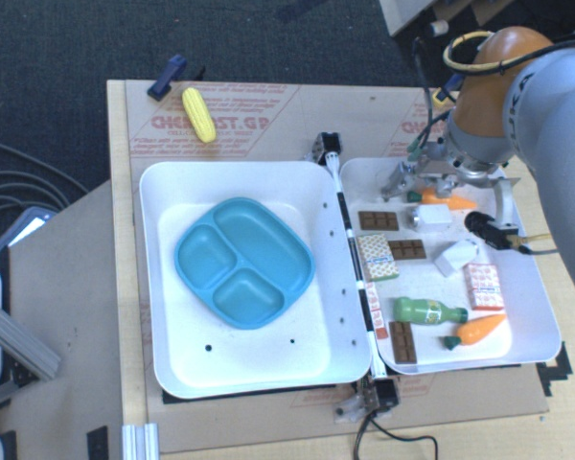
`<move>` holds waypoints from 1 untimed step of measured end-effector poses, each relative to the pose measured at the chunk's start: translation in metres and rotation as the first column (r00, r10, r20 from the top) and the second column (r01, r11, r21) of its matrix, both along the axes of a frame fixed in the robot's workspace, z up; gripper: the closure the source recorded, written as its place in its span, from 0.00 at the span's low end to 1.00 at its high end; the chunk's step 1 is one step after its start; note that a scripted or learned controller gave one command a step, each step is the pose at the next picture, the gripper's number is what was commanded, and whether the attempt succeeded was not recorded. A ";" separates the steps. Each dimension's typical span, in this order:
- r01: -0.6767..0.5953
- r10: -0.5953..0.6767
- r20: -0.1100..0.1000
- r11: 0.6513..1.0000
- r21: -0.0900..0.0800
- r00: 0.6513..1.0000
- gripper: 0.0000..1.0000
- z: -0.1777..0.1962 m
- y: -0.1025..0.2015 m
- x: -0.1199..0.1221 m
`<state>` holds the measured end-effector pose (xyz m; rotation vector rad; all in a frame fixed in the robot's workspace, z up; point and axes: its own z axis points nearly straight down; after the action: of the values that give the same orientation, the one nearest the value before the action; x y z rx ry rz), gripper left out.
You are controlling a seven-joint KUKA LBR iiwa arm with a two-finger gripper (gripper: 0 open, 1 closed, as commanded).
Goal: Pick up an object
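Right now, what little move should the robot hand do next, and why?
Probably lower a little and close on the small white block. The gripper hovers at the right white bin's far end, just above that block and an orange carrot-shaped toy; nothing looks grasped yet.

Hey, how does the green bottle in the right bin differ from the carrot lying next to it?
The green bottle is green with a white cap and a pale label, while the carrot is orange with a dark green stem end. The bottle lies about level across the bin, cap pointing right; the carrot is tilted, tip up to the right. The bottle is nearer the divider, the carrot nearer the outer rim. Both are small toy foods lying on their sides in the right bin.
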<state>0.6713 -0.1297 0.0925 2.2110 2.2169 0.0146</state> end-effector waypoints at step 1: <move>-0.001 0.001 0.002 1.000 0.000 1.000 0.00 0.000 -0.008 0.000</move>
<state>0.6718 -0.1380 0.0927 2.2091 2.2163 0.0165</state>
